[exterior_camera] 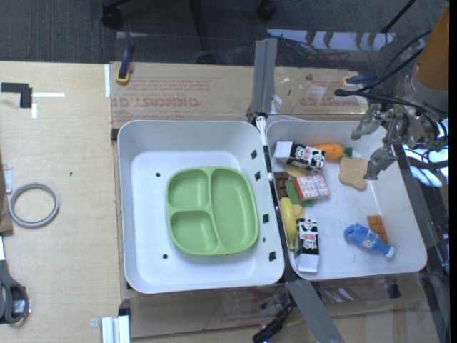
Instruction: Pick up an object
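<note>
On the bare wooden bench at far left lies a grey tape ring. The left white bin holds a light green three-compartment plastic plate, lying flat near its middle. The right white bin carries a cluster along its left wall: a small cow-patterned milk carton with an orange toy carrot just beside it, a red-and-white printed packet, a yellow banana-shaped piece, and a second cow-patterned carton near the front edge. Further right sit a tan bread-shaped slice, a small orange-brown block, and a crumpled blue plastic bottle. The metal two-finger gripper hangs over the bin's upper right, fingers spread apart with nothing between them; the tan slice lies just left of the lower finger, seemingly apart from it.
</note>
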Robot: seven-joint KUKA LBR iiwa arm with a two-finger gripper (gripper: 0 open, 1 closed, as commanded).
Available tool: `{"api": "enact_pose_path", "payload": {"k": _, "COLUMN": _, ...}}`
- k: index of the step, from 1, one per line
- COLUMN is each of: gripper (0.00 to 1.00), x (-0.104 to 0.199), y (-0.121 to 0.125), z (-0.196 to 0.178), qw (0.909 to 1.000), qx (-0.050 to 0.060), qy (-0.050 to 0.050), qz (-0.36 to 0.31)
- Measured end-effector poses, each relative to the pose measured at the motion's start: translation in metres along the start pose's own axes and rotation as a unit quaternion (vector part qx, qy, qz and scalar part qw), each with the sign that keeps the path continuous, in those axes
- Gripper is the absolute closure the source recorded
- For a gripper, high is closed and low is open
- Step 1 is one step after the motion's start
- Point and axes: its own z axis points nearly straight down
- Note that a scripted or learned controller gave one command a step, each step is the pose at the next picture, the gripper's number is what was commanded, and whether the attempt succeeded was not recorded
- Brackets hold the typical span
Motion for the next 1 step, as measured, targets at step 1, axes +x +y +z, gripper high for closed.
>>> {"api": "enact_pose_path", "payload": {"k": 1, "gripper": 0.0, "x": 0.0732, "y": -0.0055, "z": 0.1558, "qw": 0.9956, "qx": 0.0, "qy": 0.0, "qz": -0.094}}
